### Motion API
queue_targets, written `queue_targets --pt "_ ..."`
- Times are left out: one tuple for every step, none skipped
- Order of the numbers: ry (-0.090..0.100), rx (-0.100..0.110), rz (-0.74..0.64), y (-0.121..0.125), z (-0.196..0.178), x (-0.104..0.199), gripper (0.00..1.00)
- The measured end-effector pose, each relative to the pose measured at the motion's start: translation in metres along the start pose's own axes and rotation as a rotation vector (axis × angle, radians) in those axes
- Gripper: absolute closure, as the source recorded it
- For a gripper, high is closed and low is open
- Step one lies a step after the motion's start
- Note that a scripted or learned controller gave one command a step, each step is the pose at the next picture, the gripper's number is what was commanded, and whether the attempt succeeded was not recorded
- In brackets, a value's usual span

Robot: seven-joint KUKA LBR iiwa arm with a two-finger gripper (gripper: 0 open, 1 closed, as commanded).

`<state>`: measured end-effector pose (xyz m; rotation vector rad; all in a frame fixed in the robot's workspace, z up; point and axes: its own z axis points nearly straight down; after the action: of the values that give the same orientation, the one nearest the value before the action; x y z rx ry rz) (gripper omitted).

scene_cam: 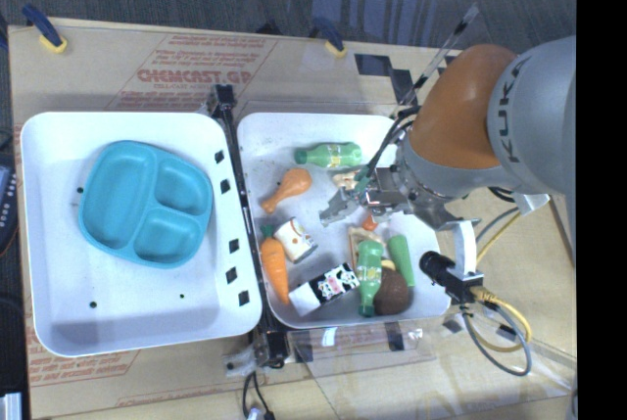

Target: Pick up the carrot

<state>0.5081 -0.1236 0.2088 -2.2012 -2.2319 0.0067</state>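
The carrot (274,269) is orange with a green top and lies lengthwise against the left wall of the right bin (323,127), near the front. My gripper (345,204) hangs over the middle of that bin, up and to the right of the carrot and well apart from it. Nothing shows held in it. The grey arm with its orange band (460,119) covers the bin's right side.
Around the carrot lie a white can (294,240), a cow-patterned box (334,285), a green bottle (369,273) and a brown lump (393,297). A drumstick toy (286,189) and another green bottle (330,155) sit further back. A blue divided plate (147,203) rests in the left bin (59,310).
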Motion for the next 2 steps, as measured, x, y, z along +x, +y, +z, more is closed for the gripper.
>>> queue_targets --pt "0.003 0.009 0.022 -0.026 0.086 0.028 0.0" --pt "-0.001 -0.001 0.33 0.03 0.118 0.029 0.0"
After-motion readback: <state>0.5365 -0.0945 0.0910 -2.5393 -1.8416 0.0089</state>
